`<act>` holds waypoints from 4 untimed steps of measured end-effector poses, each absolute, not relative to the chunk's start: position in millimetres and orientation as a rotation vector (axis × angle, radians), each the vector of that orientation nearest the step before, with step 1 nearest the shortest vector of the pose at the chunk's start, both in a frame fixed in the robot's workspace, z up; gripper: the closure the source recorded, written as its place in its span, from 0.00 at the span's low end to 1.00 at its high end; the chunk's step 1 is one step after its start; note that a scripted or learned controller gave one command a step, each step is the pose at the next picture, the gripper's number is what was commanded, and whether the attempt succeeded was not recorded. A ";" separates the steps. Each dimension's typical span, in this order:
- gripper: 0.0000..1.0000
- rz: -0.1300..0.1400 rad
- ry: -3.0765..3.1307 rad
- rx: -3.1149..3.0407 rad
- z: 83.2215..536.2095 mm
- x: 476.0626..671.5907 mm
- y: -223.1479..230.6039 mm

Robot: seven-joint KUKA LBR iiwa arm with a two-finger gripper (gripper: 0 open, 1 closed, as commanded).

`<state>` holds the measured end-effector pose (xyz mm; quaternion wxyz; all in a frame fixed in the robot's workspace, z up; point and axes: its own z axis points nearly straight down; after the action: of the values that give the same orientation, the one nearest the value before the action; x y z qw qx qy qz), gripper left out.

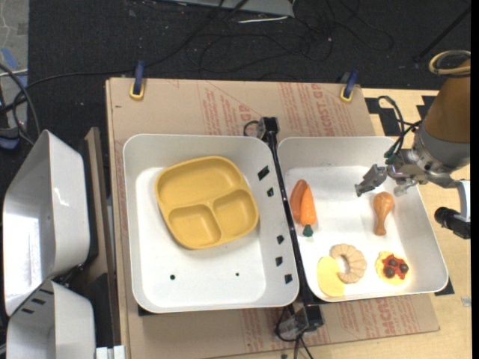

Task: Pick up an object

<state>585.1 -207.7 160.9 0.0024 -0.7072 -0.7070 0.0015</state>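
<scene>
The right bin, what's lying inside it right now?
Inside the right bin lie a toy carrot, a drumstick, a shrimp overlapping a yellow disc, and a small berry tart. The gripper covers the bin's upper right corner.

The arm [449, 118] is cut off by the right edge. The gripper [382, 179] fingers are too small for their spacing to be determined.

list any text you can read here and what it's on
Red print on the brown board under the bins: several repeated lines, upside down or slanted and too blurred to read for sure.
No print can be seen on the yellow tray, the carrot, the drumstick or the bins.
</scene>
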 end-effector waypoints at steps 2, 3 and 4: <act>1.00 -0.001 -2.223 -2.222 129.8 586.2 -202.1; 1.00 -0.005 -2.230 -2.222 177.0 595.4 -198.6; 1.00 -0.005 -2.230 -2.221 220.9 600.1 -196.0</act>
<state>600.1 -196.0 220.9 -0.0029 -0.7056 -0.7086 -0.0015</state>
